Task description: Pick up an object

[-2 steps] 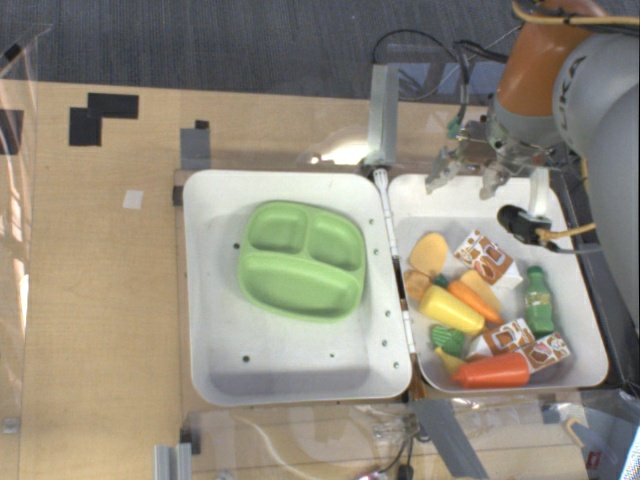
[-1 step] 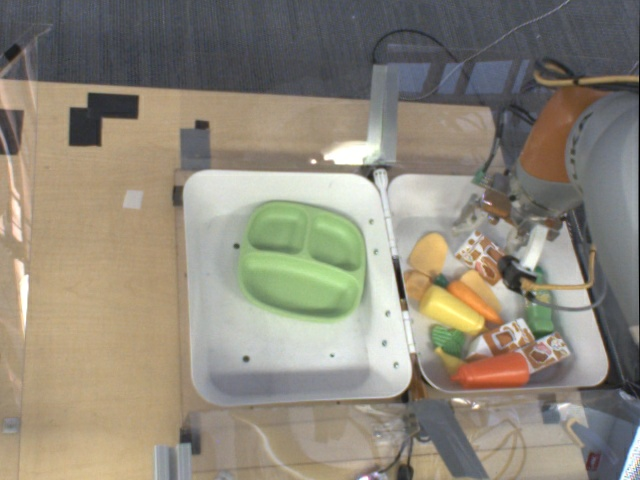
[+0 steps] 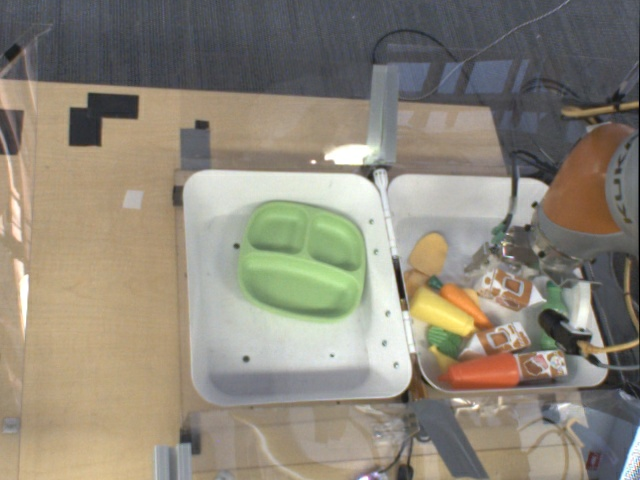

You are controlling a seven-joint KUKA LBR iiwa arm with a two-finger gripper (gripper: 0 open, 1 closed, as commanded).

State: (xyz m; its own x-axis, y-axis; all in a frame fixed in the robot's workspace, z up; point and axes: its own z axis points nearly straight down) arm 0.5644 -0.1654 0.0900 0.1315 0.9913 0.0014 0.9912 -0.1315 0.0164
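The right bin (image 3: 455,190) holds a heap of toy food. A tan rounded piece (image 3: 430,253) lies at its left. Below it are a yellow piece (image 3: 441,314), an orange carrot (image 3: 466,302) and a small green piece (image 3: 447,343). A long red-orange piece (image 3: 484,371) lies along the near wall. Three brown and white packets (image 3: 503,288) (image 3: 500,340) (image 3: 543,366) are spread among them. My gripper (image 3: 507,252) hangs over the right half of this bin, just above the upper packet, under the orange-banded wrist (image 3: 592,193).
The left bin (image 3: 215,358) holds a green divided plate (image 3: 301,259) near its middle. A metal post (image 3: 384,113) stands at the back between the bins. Cables run behind and to the right of the right bin.
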